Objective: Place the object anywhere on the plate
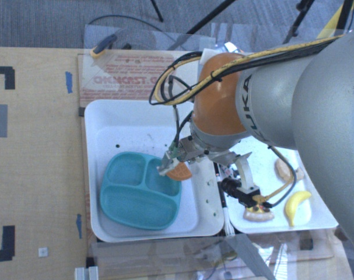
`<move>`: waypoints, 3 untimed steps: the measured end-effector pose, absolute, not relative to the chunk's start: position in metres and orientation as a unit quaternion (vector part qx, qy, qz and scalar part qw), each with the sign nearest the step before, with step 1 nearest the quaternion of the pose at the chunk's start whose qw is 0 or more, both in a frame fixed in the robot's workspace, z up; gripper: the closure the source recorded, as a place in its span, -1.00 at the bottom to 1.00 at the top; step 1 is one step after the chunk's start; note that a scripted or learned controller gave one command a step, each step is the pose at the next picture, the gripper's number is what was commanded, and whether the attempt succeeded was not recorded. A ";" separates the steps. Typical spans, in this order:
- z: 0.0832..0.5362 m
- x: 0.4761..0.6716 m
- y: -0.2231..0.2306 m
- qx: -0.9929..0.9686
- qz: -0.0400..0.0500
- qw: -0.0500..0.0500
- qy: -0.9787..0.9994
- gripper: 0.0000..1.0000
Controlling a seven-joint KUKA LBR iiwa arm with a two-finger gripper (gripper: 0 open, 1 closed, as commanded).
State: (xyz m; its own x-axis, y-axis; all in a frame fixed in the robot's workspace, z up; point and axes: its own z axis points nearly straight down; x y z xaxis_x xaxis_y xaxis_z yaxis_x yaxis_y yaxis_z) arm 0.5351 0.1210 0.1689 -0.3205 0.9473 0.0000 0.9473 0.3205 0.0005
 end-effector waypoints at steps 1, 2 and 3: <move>0.169 0.535 0.121 0.583 0.000 0.000 0.813 -1.00; 0.169 0.535 0.121 0.583 0.000 0.000 0.813 -1.00; 0.169 0.535 0.121 0.583 0.000 0.000 0.813 -1.00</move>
